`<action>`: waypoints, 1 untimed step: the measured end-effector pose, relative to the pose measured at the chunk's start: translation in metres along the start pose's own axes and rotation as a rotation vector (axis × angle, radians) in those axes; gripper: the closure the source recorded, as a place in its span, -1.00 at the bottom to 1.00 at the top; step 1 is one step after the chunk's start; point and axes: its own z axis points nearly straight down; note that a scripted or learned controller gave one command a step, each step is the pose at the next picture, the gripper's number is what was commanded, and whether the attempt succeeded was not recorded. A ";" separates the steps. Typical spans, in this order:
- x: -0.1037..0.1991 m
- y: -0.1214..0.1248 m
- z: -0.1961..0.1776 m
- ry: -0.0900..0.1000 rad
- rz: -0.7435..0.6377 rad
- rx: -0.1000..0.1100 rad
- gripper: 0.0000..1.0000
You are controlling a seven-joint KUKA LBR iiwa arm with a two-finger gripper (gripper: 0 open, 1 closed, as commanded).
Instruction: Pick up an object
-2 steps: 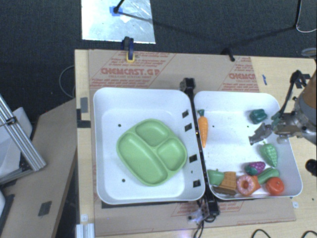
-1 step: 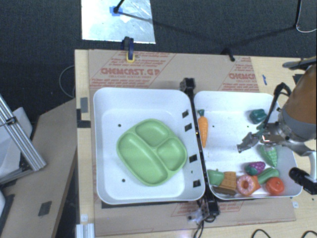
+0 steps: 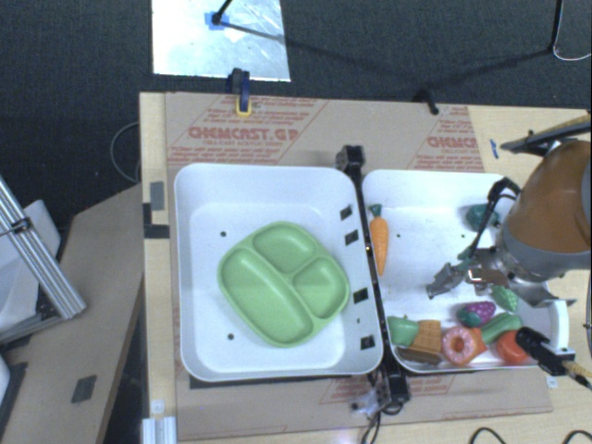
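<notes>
**While hovering low in the right bin: end effector over bare floor, toys just beyond**

Though brought down into the right bin (image 3: 416, 192), grasps nothing that can be seen: end effector (image 3: 446, 280) sits over bare white floor, dark fingers pointing left, too small and blurred to tell whether spread or clenched. Nothing visible between them.

Arm (image 3: 555, 211) reaching in from the right, grey with a broad orange-brown band, covering the bin's far right part. Probably held low and slanted so as to come at the toys from above and to the side.

Task's candidates all in that right bin:
- carrot (image 3: 378, 234) lying along the left wall, near the divider, apart from the end effector;
- doughnut (image 3: 457, 344), brown block (image 3: 427, 339) and green piece (image 3: 402, 327) crowded against the near wall;
- purple grapes (image 3: 477, 313) and green vegetable (image 3: 499, 325) just near of the end effector;
- red-orange piece (image 3: 511, 347) at the near right;
- teal object (image 3: 478, 215) by the arm, partly hidden.

Crowding along the near wall likely the result of toys sliding to the edge; awkward for a two-finger grasp, with neighbours touching. Grapes judged the closest target, the carrot the most isolated.

Left bin (image 3: 203, 202) holding a green divided plate (image 3: 283, 283), flat, compartments bare. Both bins side by side on the cardboard-covered counter (image 3: 277, 128).

Pickup judged not yet made.
</notes>
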 end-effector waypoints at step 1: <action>-0.007 -0.001 0.060 -0.001 0.000 -0.002 -1.00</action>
